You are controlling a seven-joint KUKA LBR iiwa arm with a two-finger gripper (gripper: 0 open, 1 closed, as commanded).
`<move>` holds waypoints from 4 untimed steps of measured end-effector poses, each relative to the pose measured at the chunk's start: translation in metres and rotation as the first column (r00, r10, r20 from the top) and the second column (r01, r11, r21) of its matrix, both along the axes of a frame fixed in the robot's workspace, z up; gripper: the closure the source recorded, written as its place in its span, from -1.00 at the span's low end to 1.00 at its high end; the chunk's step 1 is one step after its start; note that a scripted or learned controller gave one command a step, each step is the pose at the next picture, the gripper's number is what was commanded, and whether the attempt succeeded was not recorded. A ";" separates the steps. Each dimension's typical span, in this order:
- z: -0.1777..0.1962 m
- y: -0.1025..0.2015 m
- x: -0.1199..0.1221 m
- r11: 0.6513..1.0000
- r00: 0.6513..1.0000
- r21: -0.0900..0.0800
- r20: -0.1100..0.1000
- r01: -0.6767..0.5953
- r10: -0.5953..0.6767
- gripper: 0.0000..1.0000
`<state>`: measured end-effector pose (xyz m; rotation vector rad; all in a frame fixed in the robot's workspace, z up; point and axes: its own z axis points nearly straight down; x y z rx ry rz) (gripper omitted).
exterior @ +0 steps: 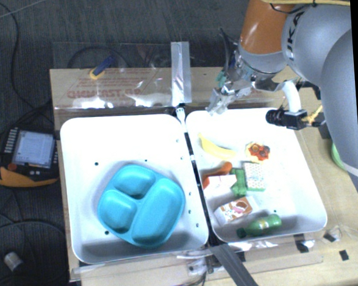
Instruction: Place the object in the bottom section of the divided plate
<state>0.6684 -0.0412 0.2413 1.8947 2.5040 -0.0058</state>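
A blue divided plate [140, 203] lies in the left bin [87, 146], with two small sections at its upper left and one large section at its right; nothing is in it. My gripper [220, 103] hangs over the far edge of the right bin [292, 186], near its back left corner, with nothing visibly in it. Loose items lie in the right bin: a yellow wedge [213, 146], an orange carrot [220, 168], a pizza-like piece [258, 150], a green and white packet [250, 177], a small box [234, 209] and a green bottle [259, 225].
The wall between the two bins [193, 169] runs between plate and items. An upright metal post [181, 72] stands behind it, just left of my gripper. A black fitting [285, 116] sits at the right bin's far right rim. A handheld device [30, 150] lies off the bench, left.
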 end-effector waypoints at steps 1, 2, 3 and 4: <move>0.178 -0.032 -0.002 0.952 0.952 -0.002 0.001 0.305 -0.305 1.00; 0.132 -0.060 -0.006 0.886 0.886 0.001 0.000 0.464 -0.464 1.00; 0.159 0.009 -0.001 0.703 0.703 0.000 0.001 0.711 -0.711 1.00; 0.168 0.008 -0.001 0.703 0.703 -0.007 0.003 0.711 -0.711 1.00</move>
